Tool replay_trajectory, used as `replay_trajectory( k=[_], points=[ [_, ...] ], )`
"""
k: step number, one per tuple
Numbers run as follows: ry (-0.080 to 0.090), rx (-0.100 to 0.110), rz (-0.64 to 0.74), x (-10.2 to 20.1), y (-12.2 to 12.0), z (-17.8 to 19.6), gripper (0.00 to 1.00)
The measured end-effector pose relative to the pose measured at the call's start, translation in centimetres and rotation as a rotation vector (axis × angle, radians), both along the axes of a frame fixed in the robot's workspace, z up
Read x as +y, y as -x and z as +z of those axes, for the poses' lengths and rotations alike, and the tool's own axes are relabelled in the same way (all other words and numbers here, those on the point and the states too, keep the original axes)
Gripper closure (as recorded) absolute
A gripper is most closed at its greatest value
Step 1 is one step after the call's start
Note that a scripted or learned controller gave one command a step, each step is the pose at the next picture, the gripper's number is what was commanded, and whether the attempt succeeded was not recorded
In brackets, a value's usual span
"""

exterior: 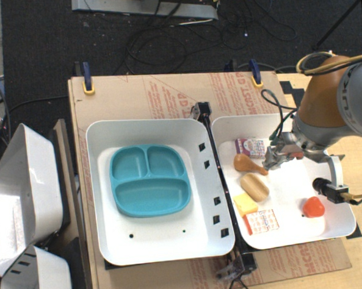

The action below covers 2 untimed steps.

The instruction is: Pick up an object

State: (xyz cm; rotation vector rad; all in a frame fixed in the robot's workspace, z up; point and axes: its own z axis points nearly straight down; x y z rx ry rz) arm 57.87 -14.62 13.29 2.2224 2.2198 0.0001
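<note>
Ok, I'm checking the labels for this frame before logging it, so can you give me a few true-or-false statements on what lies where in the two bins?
1. The teal divided plate lies in the left bin. True.
2. The red object sits on the teal plate. False: it lies in the right bin, near that bin's right side.
3. The gripper is over the right bin, close to the brown drumstick-shaped piece. True.
4. The yellow block lies in the left bin. False: it lies in the right bin, just below the tan bread-like roll.
5. The small purple and white carton is near the far end of the right bin. True.
</note>
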Motion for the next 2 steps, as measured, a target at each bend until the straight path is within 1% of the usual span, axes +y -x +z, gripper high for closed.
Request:
replay_trajectory(
  k=[1,2],
  points=[
    [0.001,-0.005,0.004,0.4,-0.5,6.2,1.0],
    [0.001,-0.006,0.004,0.4,-0.6,11.5,1.0]
  ],
)
